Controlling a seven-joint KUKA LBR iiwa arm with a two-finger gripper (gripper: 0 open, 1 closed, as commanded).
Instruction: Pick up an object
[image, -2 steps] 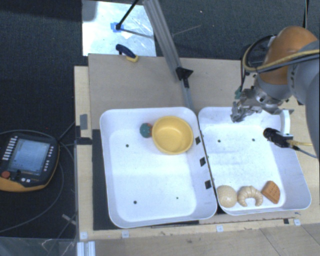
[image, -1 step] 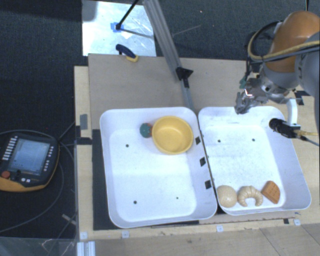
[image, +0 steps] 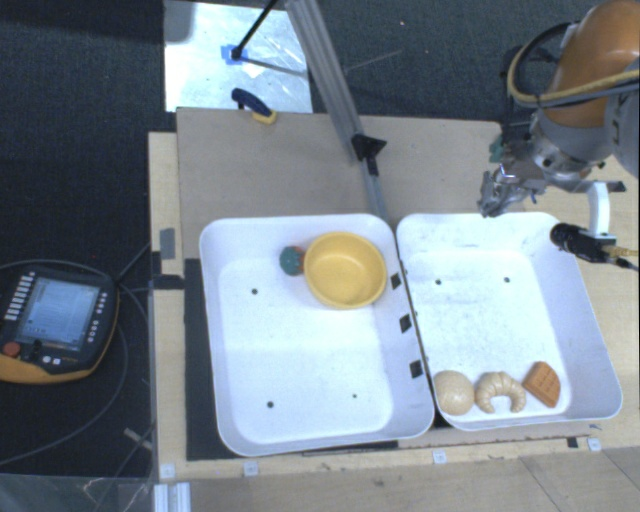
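A yellow bowl (image: 345, 269) sits at the back right of the left bin (image: 300, 400), with a small dark green ball (image: 291, 260) touching its left side. Along the front edge of the right bin (image: 500, 300) lie a pale round bun (image: 453, 392), a croissant (image: 501, 391) and an orange waffle-like piece (image: 542, 383). My gripper (image: 492, 204) hangs above the back rim of the right bin, far from all these items, with nothing seen between its fingers.
A metal pole (image: 335, 85) slants across the board behind the bins. A teach pendant (image: 50, 320) lies on the floor to the left. A blue and yellow clamp (image: 252, 103) sits at the board's back edge.
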